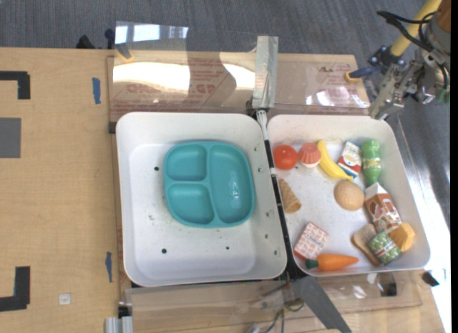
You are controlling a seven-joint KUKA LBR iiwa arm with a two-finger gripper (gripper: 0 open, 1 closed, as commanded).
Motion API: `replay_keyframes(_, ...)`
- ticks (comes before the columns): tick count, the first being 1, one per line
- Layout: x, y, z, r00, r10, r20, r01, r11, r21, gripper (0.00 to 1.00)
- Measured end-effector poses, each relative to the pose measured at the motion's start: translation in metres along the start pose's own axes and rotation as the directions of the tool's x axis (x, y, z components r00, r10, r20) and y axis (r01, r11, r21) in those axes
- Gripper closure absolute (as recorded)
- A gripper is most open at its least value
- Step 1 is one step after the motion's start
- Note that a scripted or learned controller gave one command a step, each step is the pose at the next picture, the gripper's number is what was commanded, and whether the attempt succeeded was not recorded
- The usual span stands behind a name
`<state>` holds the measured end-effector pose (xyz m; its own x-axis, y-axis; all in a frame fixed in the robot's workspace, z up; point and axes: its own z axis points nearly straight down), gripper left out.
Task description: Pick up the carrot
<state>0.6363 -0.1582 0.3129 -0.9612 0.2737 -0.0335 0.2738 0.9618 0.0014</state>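
Carrot first: the small orange plastic carrot w/ green top (331, 261) lies flat at the near edge of the right shallow white bin (410, 181), green end pointing left, tip pointing right. It's touching or just beside the pink-and-white snack box (310, 240) and close to the near wall, so you've got little room on that side.

Gripper (390, 99) sits up at the bin's far right corner, over the rim, well apart from the carrot. Jaw state: can't tell, too small and cluttered w/ cables. Nothing seen between them.

Grasp not started, I'd judge; you need to cross the whole bin. Carrot lies roughly left-right, so closing across its narrow body looks best. Risk: bumping the box or the green-labelled packet (384, 247) nearby.

Left white bin (136, 181) holds the teal divided plastic plate (210, 183), not relevant here.
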Motion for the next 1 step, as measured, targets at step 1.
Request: replay_keyframes(1,-0.0022,0.0011,-0.0123,1.0,-0.002,0.011,0.002,1.0,0.0,1.0)
